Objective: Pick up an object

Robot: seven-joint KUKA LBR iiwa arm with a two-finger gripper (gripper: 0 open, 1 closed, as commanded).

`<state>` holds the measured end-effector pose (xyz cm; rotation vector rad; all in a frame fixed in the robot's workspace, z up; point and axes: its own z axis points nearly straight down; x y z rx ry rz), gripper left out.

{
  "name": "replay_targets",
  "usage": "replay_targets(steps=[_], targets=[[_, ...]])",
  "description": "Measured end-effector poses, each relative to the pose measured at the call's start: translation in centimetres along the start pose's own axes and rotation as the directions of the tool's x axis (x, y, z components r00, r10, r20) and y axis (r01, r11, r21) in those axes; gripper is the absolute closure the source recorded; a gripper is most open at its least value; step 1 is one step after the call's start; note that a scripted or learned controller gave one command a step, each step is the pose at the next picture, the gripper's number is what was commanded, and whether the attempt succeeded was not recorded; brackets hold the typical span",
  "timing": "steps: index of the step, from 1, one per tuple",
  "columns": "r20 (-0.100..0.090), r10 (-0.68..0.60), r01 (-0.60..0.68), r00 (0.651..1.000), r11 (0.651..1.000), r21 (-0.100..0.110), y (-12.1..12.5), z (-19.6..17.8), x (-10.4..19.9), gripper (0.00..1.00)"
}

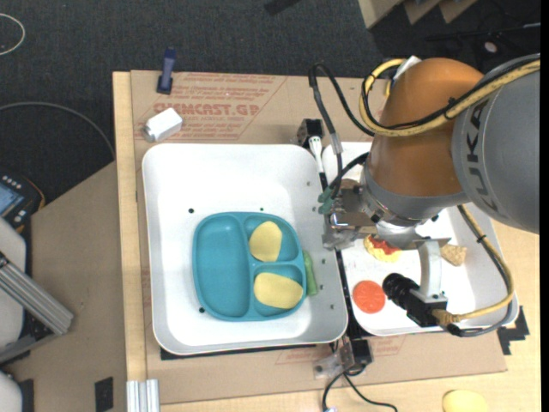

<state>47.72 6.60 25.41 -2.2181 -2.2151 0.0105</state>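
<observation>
Gripper [386,234] at the end of the grey and orange arm hangs low over the right bin [480,294], hidden under the wrist, so whether it grips anything cannot be told. Beneath it lie a yellow and red toy [377,247] and an orange disc [369,295]. A teal divided tray [219,269] holding two yellow pieces sits in the left bin [223,178].

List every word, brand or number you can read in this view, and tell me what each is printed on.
"SUNCAST", with a few blurred letters after it, in red print on the cardboard sheet behind the left bin.
Smaller red lines above and below that word on the same sheet: too small to read.
Large dark letters, probably part of "KUKA", on the grey arm link, cut off by the frame edge.
No other readable text.
</observation>
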Motion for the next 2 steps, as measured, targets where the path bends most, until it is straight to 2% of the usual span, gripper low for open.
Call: replay_targets(steps=[1,2], targets=[[0.001,0.003,-0.003,1.000,1.000,-0.004,4.4,4.5,-3.1,1.00],[-0.003,-0.004,0.004,1.000,1.000,-0.030,2.0,-12.6,-2.4,1.00]])
